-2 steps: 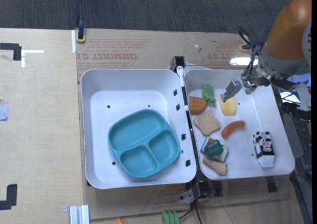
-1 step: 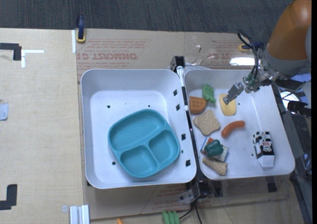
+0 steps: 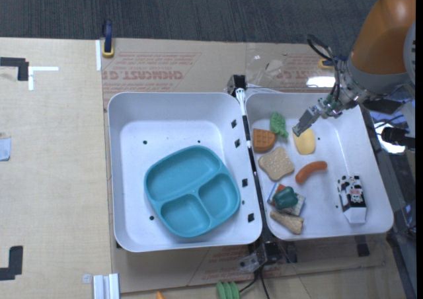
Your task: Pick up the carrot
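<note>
**Hovering Over the Right Bin, Carrot Lying Free**

A teal divided tray [image 3: 192, 190] is sitting in the left bin [image 3: 125, 159]. In the right bin [image 3: 370, 212], the waffle [image 3: 263, 139] and the bread slice [image 3: 276, 163] are lying left of the carrot [image 3: 310, 170], which is resting on the floor, untouched. My gripper [image 3: 305, 123] is hanging up-left of the carrot, just above a yellow piece [image 3: 305, 143]; I cannot tell whether my fingers are apart. A milk carton [image 3: 351, 198] is standing right of the carrot.
</note>
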Robot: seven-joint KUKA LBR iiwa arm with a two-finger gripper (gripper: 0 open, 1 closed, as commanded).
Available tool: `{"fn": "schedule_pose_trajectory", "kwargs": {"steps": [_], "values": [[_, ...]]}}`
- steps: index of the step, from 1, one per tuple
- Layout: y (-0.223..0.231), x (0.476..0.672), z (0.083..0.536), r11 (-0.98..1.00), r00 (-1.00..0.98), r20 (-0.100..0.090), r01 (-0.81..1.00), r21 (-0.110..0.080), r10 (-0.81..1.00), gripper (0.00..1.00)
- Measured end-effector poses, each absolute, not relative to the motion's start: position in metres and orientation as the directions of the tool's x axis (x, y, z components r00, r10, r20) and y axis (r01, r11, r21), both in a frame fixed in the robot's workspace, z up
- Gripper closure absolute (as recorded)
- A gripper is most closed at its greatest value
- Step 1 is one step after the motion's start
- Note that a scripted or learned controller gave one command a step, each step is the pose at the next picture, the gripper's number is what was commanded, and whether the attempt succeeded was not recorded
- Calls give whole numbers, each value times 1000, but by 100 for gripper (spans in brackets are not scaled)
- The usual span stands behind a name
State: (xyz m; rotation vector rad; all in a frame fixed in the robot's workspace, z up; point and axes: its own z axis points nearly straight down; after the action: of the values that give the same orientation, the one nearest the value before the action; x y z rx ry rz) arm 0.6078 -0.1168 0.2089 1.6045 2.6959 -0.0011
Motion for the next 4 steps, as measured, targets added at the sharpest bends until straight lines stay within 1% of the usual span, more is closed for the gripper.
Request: {"fn": "schedule_pose_trajectory", "kwargs": {"steps": [1,2,3,4], "values": [[-117,605,97,548,-548,-8,837,9,837,0],[-94,637,194,612,-612,-5,791,3,791,0],[-121,611,168,600,-600,-3,800,-1,800,0],[-134,635,94,718,-718,-6,696,3,696,0]]}}
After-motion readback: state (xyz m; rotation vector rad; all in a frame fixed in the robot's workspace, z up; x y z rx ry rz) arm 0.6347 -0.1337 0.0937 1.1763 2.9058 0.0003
